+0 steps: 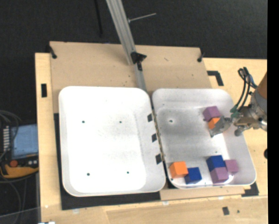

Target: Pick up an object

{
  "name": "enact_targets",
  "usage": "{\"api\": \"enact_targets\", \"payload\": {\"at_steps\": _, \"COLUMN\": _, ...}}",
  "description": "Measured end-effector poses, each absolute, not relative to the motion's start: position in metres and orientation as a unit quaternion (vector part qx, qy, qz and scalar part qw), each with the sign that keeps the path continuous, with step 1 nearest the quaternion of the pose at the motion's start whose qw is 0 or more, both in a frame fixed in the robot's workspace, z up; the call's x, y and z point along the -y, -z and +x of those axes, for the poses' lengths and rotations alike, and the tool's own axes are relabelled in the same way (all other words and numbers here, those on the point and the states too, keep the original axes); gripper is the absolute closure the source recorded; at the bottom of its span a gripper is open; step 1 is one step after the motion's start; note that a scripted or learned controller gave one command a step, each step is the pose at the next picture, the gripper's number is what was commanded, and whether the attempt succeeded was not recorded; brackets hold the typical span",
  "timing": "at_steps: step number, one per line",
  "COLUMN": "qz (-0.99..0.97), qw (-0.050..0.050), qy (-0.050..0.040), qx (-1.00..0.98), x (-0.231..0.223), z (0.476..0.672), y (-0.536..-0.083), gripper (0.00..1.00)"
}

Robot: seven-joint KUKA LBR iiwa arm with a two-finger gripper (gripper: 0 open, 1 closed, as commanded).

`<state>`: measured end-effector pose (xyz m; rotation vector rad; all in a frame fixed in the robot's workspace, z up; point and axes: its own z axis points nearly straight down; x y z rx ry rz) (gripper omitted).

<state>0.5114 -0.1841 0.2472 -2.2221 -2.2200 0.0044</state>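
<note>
The jaws (217, 126) sit low in the right bin (186, 106), seemingly clenched on an orange block (214, 122) beside a purple block (211, 112). The grasp looks made; next comes a straight lift clear of the bin.

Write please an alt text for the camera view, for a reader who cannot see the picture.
A robot gripper reaches from the right into the right white bin, beside a purple block and a small orange block. Near this bin's front edge lie an orange cube, two blue cubes and two more purple ones. The left white bin sits alongside.
</note>
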Motion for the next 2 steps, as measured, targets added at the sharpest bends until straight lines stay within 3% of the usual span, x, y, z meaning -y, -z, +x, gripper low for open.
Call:
{"api": "enact_targets", "payload": {"at_steps": 1, "qz": -0.708, "qw": 0.001, "qy": -0.002, "qx": 0.707, "x": 0.192, "z": 0.503, "y": -0.192, "gripper": 0.0}}
{"api": "enact_targets", "payload": {"at_steps": 2, "qz": -0.708, "qw": 0.0, "qy": -0.0005, "qx": 0.706, "x": 0.19, "z": 0.509, "y": -0.149, "gripper": 0.0}}
